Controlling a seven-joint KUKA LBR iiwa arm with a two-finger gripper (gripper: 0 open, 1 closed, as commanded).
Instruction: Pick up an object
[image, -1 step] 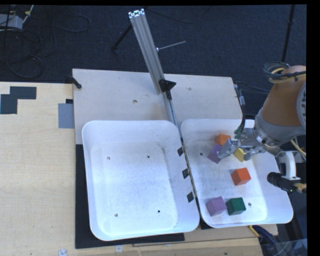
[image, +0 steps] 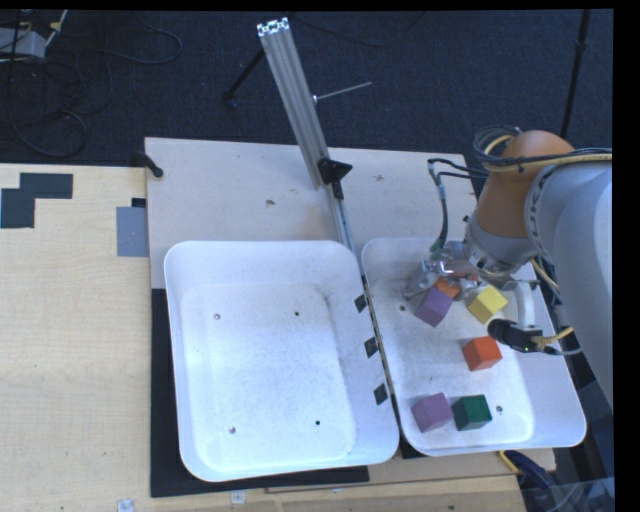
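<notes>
My gripper (image: 440, 276) hangs over the upper middle of the right bin (image: 555, 425), below the grey arm with its orange band (image: 525, 150). A purple block (image: 433, 307) lies tilted just under and in front of the gripper, touching or nearly touching it. A small orange piece (image: 448, 289) shows between the gripper and that block. A yellow block (image: 487, 303) sits close to the right of the gripper. Farther forward lie an orange block (image: 481, 353), a second purple block (image: 431, 411) and a green block (image: 471, 412).
The left bin (image: 190, 300) stands beside the right one, with black clips (image: 367, 330) along the shared edge. A slanted aluminium bar (image: 300, 105) rises behind the bins. A black cable (image: 520, 338) runs beside the yellow block.
</notes>
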